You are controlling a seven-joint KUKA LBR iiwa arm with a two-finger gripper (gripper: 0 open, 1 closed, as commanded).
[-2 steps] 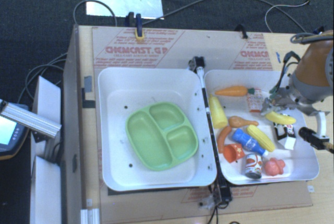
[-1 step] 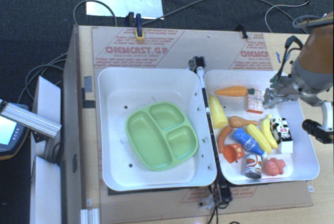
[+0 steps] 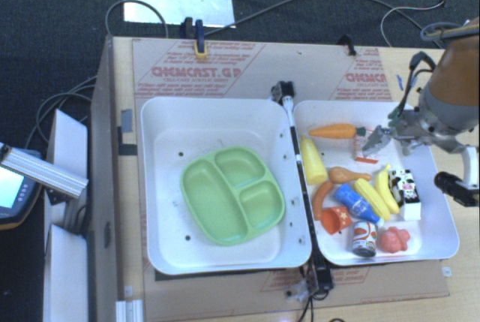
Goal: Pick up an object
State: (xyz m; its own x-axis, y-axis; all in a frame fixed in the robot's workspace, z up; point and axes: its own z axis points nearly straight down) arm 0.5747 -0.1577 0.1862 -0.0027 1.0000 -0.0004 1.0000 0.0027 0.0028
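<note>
Both white bins (image 3: pixel 225 114) looked like smooth, faintly glossy plastic, as did the pale green divided plate (image 3: pixel 232 195). The toy food (carrot (image 3: pixel 332 131), bananas (image 3: pixel 377 193)) seemed shiny moulded plastic. My pincer (image 3: pixel 380 139) looked like dull grey metal. The board (image 3: pixel 225 65) beneath looked like matt brown paper, printed red.

I'm looking down on a robotics lab test cell: a desk (image 3: pixel 225 61) topped with protective-film sheet printed "CHEMCAST GP", two white bins (image 3: pixel 172 118) clamped together, loose cables (image 3: pixel 300 1) trailing over dark carpet (image 3: pixel 52 13), and a grey-orange industrial arm (image 3: pixel 450 80).
</note>
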